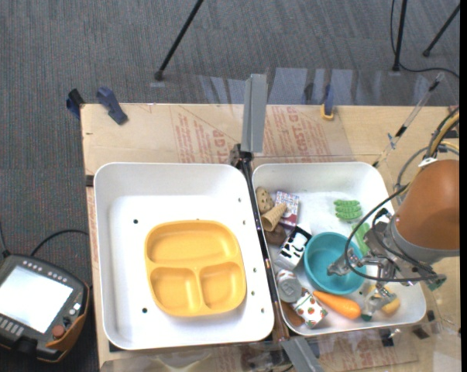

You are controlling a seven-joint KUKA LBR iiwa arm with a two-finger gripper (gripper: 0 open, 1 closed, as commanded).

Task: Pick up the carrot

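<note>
Carrot (338, 304) is lying in the right bin (372, 175), near that bin's front edge, stretched left to right with a slight downward slant toward the right. It is sitting just in front of a teal bowl (330, 260), and its left end is lying close to a small white block with red and green marks (311, 309). A small yellow piece (390, 306) is resting just to the carrot's right. The arm (430, 208), its orange band showing large at the right side, is reaching in over the right bin's near right corner. The gripper (372, 289) is hanging low above the bin, just beside the carrot's right end and next to the bowl's right rim; cables and metal parts are crowding around it, and whether the claw is standing wide or narrow cannot be told. Nothing is showing as gripped. Further back in the same bin, a green ridged toy (347, 208) is lying near the middle, and a cluster of small things is sitting along the left wall: a tan cone-shaped piece (273, 215), a small patterned packet (288, 202) and a black-and-white card (295, 247). The left bin (117, 184) is holding a yellow divided tray (194, 267) with three compartments. A handheld control pendant (33, 301) is lying on the floor at the lower left.
</note>
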